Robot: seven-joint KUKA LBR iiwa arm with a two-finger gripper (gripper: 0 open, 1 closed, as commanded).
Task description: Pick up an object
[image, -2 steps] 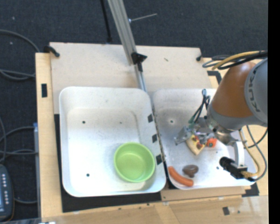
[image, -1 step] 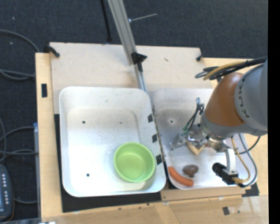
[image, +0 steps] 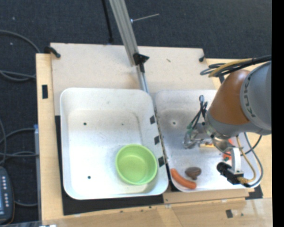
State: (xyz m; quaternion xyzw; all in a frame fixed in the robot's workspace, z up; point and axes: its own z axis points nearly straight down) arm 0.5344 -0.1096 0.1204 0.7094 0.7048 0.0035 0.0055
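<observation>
- Your arm (image: 236, 103) is reaching in over the right bin (image: 173, 103), with the gripper (image: 195, 140) hanging low above the middle of that bin's floor, seen from the overhead camera.
- From this angle you cannot tell whether the gripper is apart or together, and nothing is showing between its tips, so no catch can be claimed.
- The likely targets are lying at the right bin's front edge: an orange sausage-shaped object (image: 183, 179) next to the front-left corner, and a small dark brown lump (image: 193, 172) just beside it, slightly further back.
- The green bowl (image: 136, 163) is sitting in the left bin (image: 85, 108), near its front-right corner, well apart from the gripper.
- You are risking an empty close here: the gripper is hovering over bare floor, short of both small pieces, so a descent from this spot would probably grab nothing.
- The orange piece is lying tight against the bin wall, so the gripper may be striking the rim or pushing the piece along instead of straddling it.
- The two pieces are close together, so one may be getting knocked aside while you are going for the other.
</observation>
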